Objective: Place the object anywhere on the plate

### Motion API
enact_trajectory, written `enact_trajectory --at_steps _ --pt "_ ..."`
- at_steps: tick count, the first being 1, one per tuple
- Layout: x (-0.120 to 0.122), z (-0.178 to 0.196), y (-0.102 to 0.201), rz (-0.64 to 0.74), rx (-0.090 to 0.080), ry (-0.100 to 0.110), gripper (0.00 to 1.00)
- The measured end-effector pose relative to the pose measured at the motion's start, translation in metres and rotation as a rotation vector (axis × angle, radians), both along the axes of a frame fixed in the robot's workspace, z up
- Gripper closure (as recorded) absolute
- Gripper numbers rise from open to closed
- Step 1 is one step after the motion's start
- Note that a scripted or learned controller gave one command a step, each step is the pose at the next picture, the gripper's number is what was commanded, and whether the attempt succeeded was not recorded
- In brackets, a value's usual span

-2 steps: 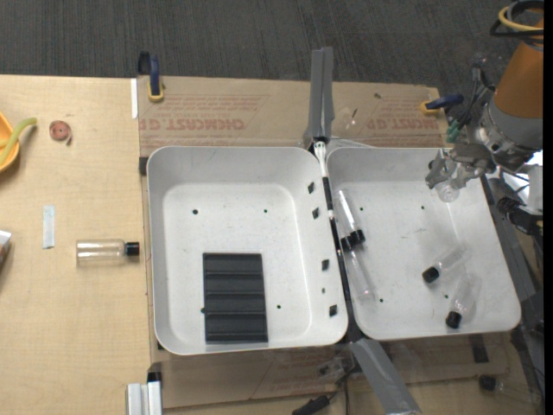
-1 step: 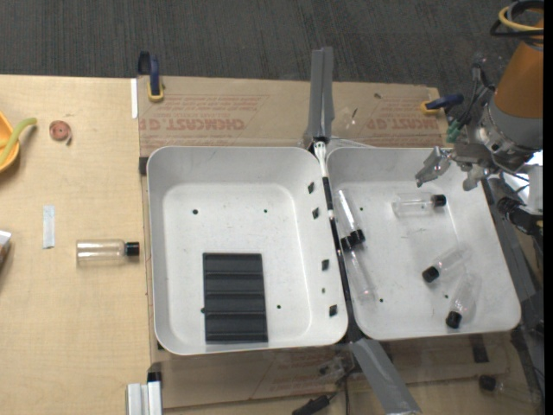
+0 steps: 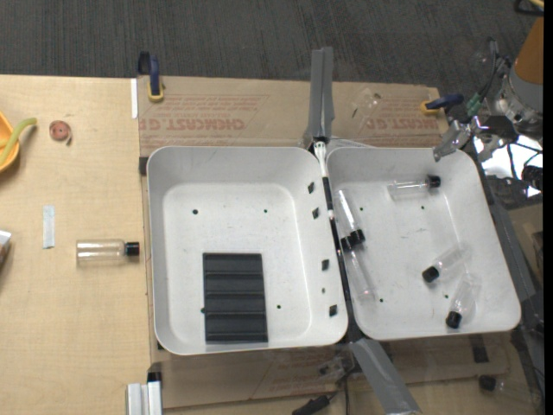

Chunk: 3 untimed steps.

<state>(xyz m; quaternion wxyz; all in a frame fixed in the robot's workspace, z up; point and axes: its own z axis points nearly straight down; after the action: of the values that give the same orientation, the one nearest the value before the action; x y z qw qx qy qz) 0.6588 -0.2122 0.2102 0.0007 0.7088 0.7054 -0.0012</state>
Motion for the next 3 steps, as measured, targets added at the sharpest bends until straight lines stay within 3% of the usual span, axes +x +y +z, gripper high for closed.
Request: enact_trajectory --at_steps 1,2,3 --pt "-0.015 0.152 -0.006 -0.004 0.001 0.0 0.0" --pt "-0.052 0.216 -0.009 -0.031 0.001 0.0 0.0" --pt "-0.009 0.23 0.082 -0.367 0.0 0.002 0.0"
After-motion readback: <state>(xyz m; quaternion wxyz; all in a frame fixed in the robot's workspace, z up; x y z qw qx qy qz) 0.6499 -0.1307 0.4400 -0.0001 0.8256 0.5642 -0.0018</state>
